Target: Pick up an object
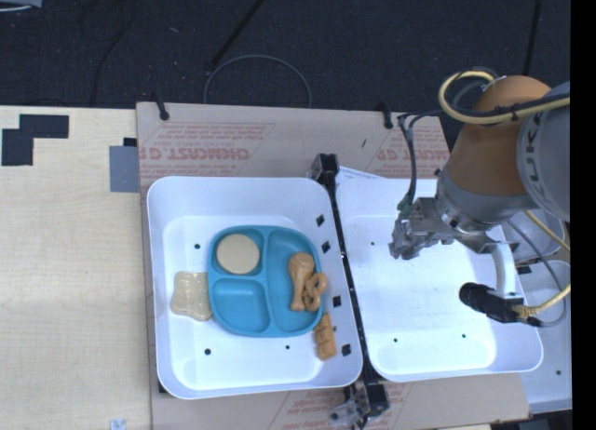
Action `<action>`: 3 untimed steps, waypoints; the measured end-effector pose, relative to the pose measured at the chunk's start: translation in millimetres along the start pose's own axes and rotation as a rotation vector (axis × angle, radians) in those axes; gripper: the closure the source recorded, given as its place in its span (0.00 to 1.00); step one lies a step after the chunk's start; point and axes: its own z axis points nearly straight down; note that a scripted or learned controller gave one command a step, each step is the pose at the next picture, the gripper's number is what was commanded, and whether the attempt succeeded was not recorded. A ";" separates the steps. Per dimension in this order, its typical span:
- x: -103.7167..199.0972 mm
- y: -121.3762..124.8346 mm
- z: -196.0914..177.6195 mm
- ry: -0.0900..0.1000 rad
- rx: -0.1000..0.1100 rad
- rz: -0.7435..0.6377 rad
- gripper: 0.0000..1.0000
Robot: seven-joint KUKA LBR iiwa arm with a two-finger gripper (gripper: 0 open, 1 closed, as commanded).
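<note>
The grey KUKA arm with the orange band (498, 140) is hanging over the right shallow white plastic bin (447, 344), its two-finger gripper (407, 242) poised above bare floor near the divider. Whether the jaws are released or clenched, I cannot tell.

The pickable things are sitting in the left shallow white plastic bin (177, 205): a blue 3-compartment plastic tray (250, 307) carrying a round tan disc (237, 253) and a twisted tan pretzel-like piece (305, 281), a pale flat piece (191, 295) touching the tray's left edge, and a small tan lump (325, 337) beside its lower right corner.

Descending here risks closing on nothing, since the objects are lying across the divider.
</note>
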 end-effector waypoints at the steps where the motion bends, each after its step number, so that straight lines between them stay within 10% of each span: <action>1: 51.3 18.2 -12.8 -0.001 0.000 0.001 1.00; 3: 150.7 62.1 -18.9 0.000 0.001 0.001 1.00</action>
